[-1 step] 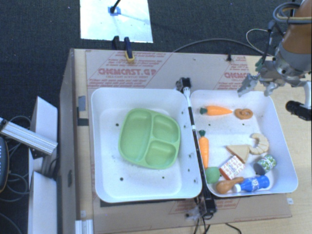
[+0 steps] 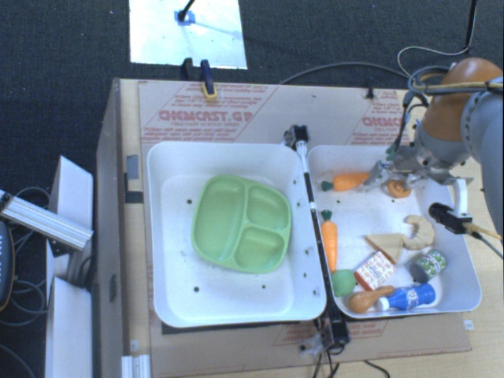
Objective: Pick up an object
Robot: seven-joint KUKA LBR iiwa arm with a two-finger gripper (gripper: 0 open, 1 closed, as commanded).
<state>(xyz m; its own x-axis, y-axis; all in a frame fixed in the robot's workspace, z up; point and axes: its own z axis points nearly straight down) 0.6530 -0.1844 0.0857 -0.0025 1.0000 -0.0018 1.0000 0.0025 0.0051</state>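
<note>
The right bin [image 2: 471, 268] holds several toy foods. An orange carrot [image 2: 350, 182] lies at its back left and a second carrot [image 2: 329, 244] runs along the divider. A small orange-brown piece [image 2: 398, 187] sits near the back. My gripper [image 2: 388, 173] hangs low over the back of this bin, between the back carrot and the orange-brown piece and close to both. Whether anything is in its grasp is not visible. The grey wrist [image 2: 438, 136] and orange band [image 2: 472, 72] rise to its right.
Toward the front lie a green ball [image 2: 342, 281], a red-white box [image 2: 374, 270], a sandwich wedge [image 2: 383, 246], a drumstick [image 2: 367, 299], a blue bottle [image 2: 409, 296], a grey can [image 2: 428, 264] and a beige curl [image 2: 419, 228]. The left bin [image 2: 169, 211] holds a green divided plate [image 2: 241, 223].
</note>
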